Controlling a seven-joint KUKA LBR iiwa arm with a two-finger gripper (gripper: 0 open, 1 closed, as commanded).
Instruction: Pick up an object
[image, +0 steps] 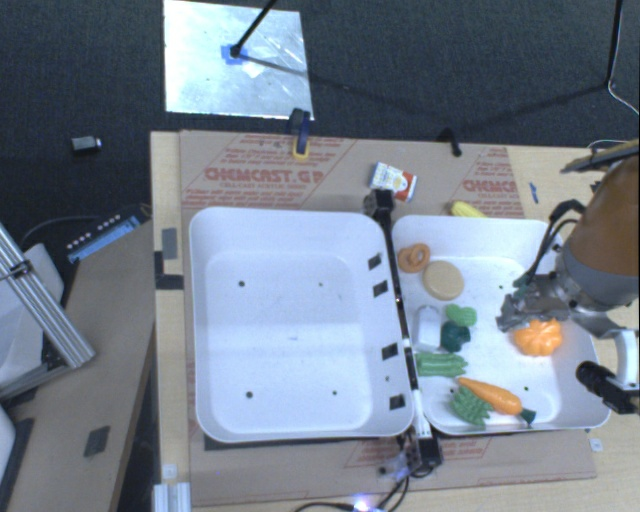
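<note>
The right bin (480, 232) holds several toy foods: an orange ring (413, 257), a tan round cookie (444, 280), a dark green piece (457, 327), a green pod (438, 364), a carrot (490, 396), a leafy green piece (466, 405) and an orange pumpkin (538, 337). My gripper (522, 310) hangs low in the right bin, right at the pumpkin's upper left edge. The wrist hides its fingertips, and nothing shows between them.
The left bin (290, 320) sits beside the right one, with black clips (390, 350) along the shared divider. A yellow piece (466, 210) and a small red-white carton (392, 181) lie on the cardboard behind the bins. The grey arm (605, 250) fills the right side.
</note>
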